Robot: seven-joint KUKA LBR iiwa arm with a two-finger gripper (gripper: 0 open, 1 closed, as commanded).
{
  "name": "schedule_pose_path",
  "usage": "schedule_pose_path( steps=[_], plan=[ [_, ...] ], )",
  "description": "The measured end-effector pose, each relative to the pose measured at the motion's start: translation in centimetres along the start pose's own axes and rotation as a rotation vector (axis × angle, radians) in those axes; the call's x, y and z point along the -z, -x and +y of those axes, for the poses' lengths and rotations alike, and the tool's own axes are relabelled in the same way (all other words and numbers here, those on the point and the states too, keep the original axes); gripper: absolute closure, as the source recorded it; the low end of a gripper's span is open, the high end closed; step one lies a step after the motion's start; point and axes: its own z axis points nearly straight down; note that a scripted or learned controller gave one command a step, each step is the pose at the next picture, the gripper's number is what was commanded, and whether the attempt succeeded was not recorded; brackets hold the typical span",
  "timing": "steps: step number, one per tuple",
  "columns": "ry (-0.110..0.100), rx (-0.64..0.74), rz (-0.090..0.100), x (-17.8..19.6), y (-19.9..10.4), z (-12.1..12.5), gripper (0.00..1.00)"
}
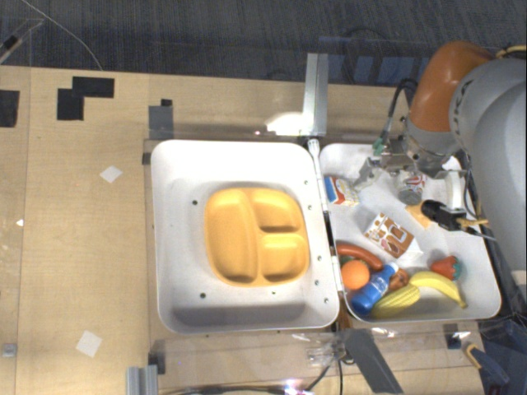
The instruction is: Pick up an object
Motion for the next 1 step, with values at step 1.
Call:
schedule_pose_path(
  steps=[1],
  plan=[
    [0.037,-0.071,0.013,-1.33,-1.51,1.06,0.0]
  ],
)
